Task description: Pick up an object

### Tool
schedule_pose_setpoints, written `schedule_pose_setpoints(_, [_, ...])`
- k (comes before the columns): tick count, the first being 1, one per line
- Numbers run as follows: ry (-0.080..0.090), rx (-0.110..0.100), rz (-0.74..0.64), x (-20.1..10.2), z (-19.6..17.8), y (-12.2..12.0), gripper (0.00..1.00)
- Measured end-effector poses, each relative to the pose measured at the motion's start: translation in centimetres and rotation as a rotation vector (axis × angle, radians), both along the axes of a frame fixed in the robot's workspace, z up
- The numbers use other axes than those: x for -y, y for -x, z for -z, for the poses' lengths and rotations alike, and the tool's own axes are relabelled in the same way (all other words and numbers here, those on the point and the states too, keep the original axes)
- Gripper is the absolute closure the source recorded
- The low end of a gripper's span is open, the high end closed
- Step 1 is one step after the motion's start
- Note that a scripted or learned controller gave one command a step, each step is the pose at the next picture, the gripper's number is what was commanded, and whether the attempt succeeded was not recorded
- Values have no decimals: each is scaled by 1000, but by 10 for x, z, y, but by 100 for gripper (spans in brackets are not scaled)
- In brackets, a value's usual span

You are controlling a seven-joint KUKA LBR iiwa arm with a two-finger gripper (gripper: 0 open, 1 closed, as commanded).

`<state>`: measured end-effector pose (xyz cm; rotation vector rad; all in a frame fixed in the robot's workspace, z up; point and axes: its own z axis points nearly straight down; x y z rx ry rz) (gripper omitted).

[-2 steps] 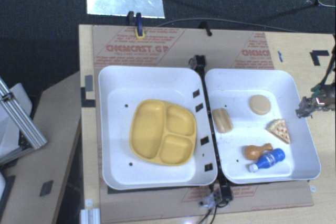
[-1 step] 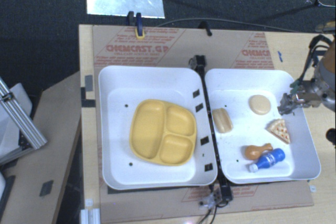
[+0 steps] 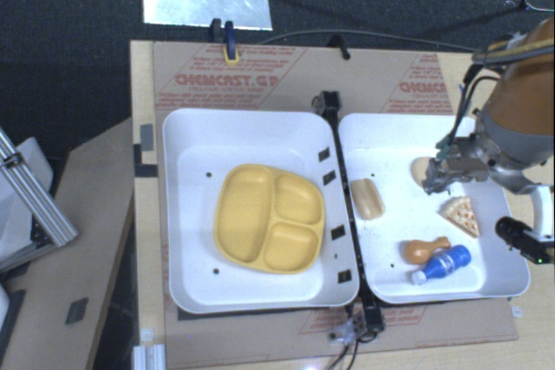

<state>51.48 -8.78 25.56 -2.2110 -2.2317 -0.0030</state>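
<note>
Bottle (image 3: 442, 263), blue with white cap, lying flat; end effector (image 3: 440, 178) state unclear.

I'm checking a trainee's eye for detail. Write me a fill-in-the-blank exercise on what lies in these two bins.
1. The divided tray in the left bin is ____ in colour.
2. The small bottle in the right bin has a ____ body.
3. The pizza slice lies in the ____ bin.
4. The tray has ____ compartments.

Missing words: yellow; blue; right; three
</note>
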Motion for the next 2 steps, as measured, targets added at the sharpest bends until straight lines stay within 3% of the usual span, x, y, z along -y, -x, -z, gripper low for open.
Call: schedule_pose_setpoints(2, [-1,1,-1,-107,-2,-3,100])
